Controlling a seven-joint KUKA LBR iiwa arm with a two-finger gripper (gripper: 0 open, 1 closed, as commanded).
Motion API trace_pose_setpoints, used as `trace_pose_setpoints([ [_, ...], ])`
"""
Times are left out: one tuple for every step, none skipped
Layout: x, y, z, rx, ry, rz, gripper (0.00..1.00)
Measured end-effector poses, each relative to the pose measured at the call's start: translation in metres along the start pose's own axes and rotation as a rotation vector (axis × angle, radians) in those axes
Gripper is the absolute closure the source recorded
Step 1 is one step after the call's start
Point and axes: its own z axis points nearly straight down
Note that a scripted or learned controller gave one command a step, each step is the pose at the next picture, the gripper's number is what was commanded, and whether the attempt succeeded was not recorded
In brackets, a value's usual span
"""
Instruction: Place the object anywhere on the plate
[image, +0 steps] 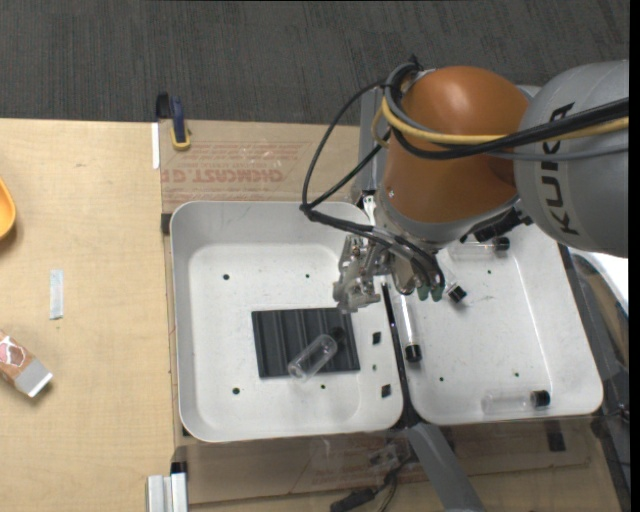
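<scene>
A black ridged plate (290, 335) lies flat in the left bin (210, 300), towards its front. A small clear plastic cup (314, 357) lies tipped on its side on the plate's front right part. My gripper (352, 288) hangs over the left bin's right side, just above and behind the plate's right rear corner. It stands apart from the cup, and the orange and grey wrist above hides much of it.
The right bin (500, 340) holds a pen (403, 325) along the divider, a small black piece (457, 294) and a clear tube with a black cap (515, 402) near its front. Out on the bench to the left lie a grey strip (56, 295) and a small packet (22, 366).
</scene>
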Motion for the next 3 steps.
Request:
trace_pose_setpoints([
  [0.021,0.017,-0.078,0.0,-0.003,-0.249,1.0],
  [0.034,0.037,-0.108,0.0,-0.003,-0.365,1.0],
  [0.035,0.043,-0.014,0.0,0.001,-0.501,1.0],
])
